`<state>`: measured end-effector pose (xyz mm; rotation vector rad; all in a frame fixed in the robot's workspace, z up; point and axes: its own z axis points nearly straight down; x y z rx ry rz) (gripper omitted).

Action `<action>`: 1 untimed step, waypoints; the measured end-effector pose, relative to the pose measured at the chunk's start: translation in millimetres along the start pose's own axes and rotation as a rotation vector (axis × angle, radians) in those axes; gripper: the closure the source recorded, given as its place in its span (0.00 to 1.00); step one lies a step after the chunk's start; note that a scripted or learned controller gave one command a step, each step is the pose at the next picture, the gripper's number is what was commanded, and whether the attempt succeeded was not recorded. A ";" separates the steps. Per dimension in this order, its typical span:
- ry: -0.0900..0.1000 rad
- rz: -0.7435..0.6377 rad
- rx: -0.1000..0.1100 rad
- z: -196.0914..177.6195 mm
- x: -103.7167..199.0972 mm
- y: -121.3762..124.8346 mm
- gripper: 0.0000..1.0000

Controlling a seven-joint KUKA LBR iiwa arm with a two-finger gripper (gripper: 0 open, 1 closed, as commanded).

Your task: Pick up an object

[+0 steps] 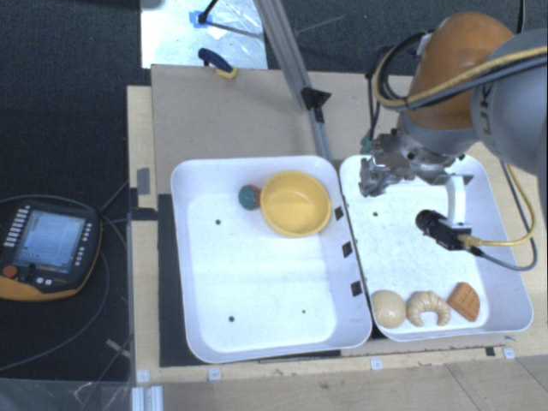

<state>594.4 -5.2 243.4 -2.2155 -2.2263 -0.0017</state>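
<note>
Item: fingers, two-finger type, mounted below the grey arm with its orange band; position, over the upper-left corner of the right bin. Condition of the fingers: the tips are a small dark cluster against the white floor, and whether they are parted or closed cannot be told; nothing is seen between them. Nearest contents, right bin: a cream roll, a croissant and an orange waffle-like piece, ranged in a row along the near edge, at roughly 5 to 6 o'clock from the fingers and well apart from them. Left bin: a yellow bowl at about 9 o'clock from the fingers, with a small teal ball touching or just beside its left rim. Surroundings: a tan tabletop under both bins; a teach pendant on the dark floor at far 9 o'clock. Task status: judged not begun in effect, as every candidate object lies in its bin; approach, grasp and lift all remain.
</note>
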 end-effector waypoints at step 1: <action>0.000 0.000 0.000 -3.5 56.1 -3.0 1.00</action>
